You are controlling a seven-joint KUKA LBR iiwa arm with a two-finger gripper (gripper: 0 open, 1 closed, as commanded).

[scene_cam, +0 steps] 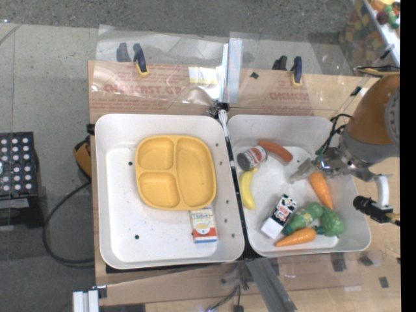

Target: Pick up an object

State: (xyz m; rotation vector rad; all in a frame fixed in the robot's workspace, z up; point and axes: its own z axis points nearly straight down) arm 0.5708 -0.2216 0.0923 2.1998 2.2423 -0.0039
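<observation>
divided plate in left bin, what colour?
Yellow; the divided plate shows clearly in the camera view.

Faint red lettering runs across the clear plastic sheets [162, 86] clamped behind the bins, too washed out to read. The small carton's [203, 225] label is illegible.

Light falls evenly from above and the scene is bright. The two white bins [104, 194] read almost blown out, with only soft, short shadows under my yellow plate [175, 172] and the vegetables. Glare streaks the clear plastic sheet [175, 64] in the upper middle of the frame. Focus is moderate; small print on the carton [203, 226] is unreadable. My arm [380, 119] at the right edge looks slightly smeared and soft.
</observation>
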